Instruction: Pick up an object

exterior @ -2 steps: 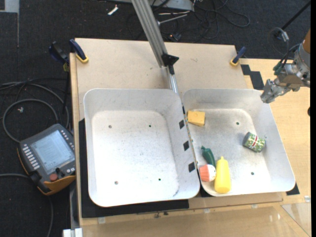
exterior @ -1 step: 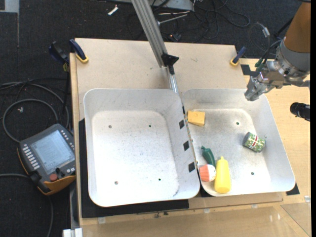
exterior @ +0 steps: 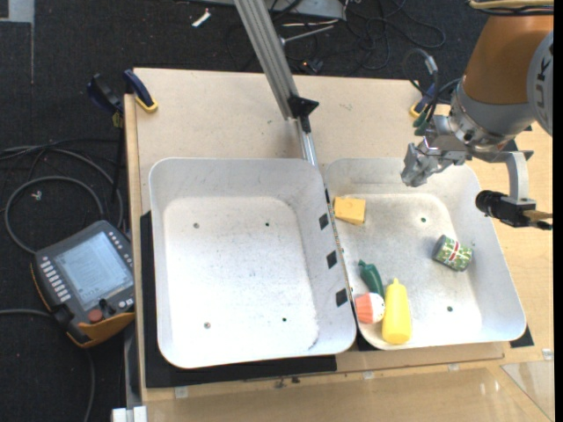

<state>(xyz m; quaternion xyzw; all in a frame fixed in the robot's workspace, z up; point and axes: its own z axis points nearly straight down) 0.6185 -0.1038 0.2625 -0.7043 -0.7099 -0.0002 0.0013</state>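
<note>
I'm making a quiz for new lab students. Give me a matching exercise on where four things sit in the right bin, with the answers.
Things:
1. yellow block
2. green-and-white can
3. yellow bottle
4. claw

Places in the right bin:
A. lying near the front edge, beside a green and orange-and-white item
B. toward the right side, tilted over
C. above the back edge
D. back left corner, close to the divider

Pairs: 1-D, 2-B, 3-A, 4-C
</note>
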